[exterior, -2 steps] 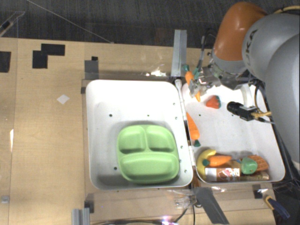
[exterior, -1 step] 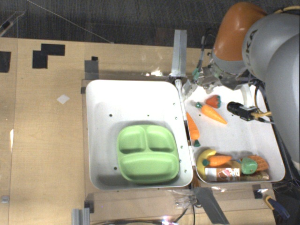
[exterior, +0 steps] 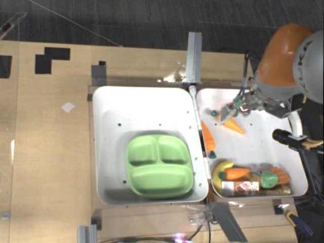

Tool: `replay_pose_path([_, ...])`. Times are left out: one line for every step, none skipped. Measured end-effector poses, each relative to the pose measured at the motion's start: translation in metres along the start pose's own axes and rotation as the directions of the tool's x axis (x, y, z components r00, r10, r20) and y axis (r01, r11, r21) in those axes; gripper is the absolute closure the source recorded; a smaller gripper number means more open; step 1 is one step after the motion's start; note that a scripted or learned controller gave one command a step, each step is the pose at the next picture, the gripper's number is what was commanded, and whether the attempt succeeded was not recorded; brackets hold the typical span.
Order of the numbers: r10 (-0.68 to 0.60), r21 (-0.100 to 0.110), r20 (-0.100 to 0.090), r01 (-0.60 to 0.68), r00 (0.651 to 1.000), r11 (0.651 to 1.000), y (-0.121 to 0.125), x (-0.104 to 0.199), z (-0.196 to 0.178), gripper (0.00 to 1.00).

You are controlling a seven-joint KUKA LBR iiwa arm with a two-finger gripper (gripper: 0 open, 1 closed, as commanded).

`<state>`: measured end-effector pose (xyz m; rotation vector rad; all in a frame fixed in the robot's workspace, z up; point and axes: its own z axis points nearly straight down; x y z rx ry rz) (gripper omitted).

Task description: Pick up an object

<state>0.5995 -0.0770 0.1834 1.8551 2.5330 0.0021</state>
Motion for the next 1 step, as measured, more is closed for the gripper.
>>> replay_pose_path([-0.139, -0.002, 0.0, 0.139, 0.99, 0.99, 0.0006, -0.0116, 0.0874, 0.0])
